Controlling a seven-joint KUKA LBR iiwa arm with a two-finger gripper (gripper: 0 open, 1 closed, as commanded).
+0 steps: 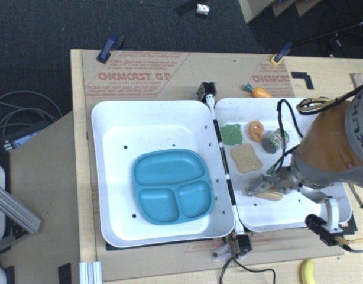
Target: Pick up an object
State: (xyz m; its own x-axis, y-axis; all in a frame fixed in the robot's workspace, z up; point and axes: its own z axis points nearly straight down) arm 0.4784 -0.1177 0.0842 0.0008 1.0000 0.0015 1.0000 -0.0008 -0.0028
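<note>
Objects in the right bin (270,220): a green piece (232,134), an orange piece (256,129) and a tan slab (246,158) lie at its far left, while the end effector (259,187), fingers spread, rests over a pale piece (270,196) nearer; the left bin (113,158) holds a blue tray (171,185).

One fixed overhead camera, slanted down, apparently mid-distance, over both bins (104,158).
</note>
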